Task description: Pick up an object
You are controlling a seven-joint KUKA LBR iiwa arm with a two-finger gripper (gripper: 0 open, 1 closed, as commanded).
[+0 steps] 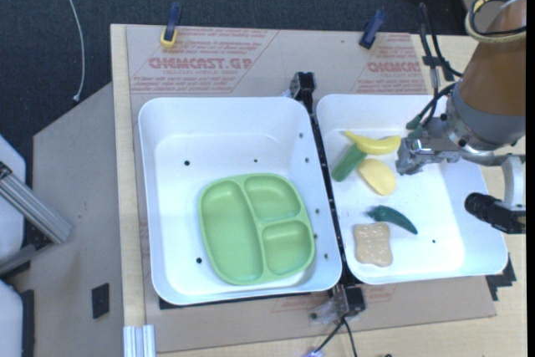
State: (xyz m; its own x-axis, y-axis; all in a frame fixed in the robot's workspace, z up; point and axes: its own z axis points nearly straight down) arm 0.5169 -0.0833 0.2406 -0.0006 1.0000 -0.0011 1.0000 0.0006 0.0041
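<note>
Heads up, the gripper sits low in the right bin, right next to the cluster of objs. Can't tell from this angle how far apart it stands or whether it has anything, the metal bits blur together.

Candidates: yellow banana at top, green pickle-shaped piece leaning against it, yellow lemon-ish piece just below. These three touch or nearly touch. Dark green pepper and tan cracker lie further toward the front, apart from the rest.

Risks as I see them:
- Crowding. If you close on the banana end, you prob catch the lemon piece too, or shove one out sideways. A double grab likely drops on lift.
- Banana is curved and smooth, looks like plastic, could squirt out under pinch.
- Cracker is flat, hard to get under w/o scraping the bin floor.
- Gripper is close to the bin's back wall and the divider side is tight, so a bad approach could nudge the bin on the desk.

Left bin holds just the green divided tray, not relevant unless a piece gets flicked over.

Safest pick IMO is the pepper, isolated.
</note>
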